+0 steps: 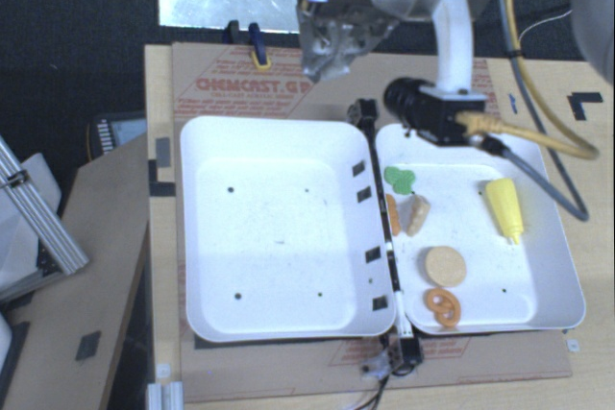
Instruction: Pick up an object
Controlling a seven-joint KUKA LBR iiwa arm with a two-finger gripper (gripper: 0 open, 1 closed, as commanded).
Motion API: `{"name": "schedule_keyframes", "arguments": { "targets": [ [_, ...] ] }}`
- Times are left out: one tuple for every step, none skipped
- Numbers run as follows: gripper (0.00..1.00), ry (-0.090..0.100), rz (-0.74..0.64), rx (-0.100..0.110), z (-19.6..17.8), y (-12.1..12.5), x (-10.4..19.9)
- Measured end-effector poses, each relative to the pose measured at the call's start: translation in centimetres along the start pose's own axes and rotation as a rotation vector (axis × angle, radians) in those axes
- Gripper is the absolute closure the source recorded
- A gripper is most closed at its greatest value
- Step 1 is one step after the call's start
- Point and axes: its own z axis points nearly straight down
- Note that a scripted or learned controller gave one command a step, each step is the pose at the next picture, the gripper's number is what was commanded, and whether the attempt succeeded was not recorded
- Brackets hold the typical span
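At the top middle of the camera view, the hand hangs above the brown cardboard sheet on the desk, just past the far rims of both bins. It is blurred, so I cannot tell if it is wide or narrow, and nothing is seen held in it.

The left bin sits below and slightly view-left of the hand, the right bin below and view-right. All the pickable things lie in the right bin, well apart from the hand.
- Closest to the hand is a green piece, near that bin's far left corner.
- Just beyond it from the hand is an orange stick, lying along the bin's left wall. A beige chunk is just beside the stick, and they may be touching.
- Farther from the hand again is a round tan disc.
- The pretzel is the farthest, by the near rim and just beside the disc.
- A yellow bottle lies far off to the hand's view-right, apart from the rest, with its tip pointing toward the near rim.

A blue and yellow clamp sits on the desk edge just view-left of the hand.
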Motion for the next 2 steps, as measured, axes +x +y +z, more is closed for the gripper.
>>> {"name": "schedule_keyframes", "arguments": {
  "targets": [
    [1.0,0.001,-0.005,-0.002,-1.1,0.0,0.0],
    [1.0,0.003,-0.01,-0.003,-2.2,0.0,0.0]
  ]
}}
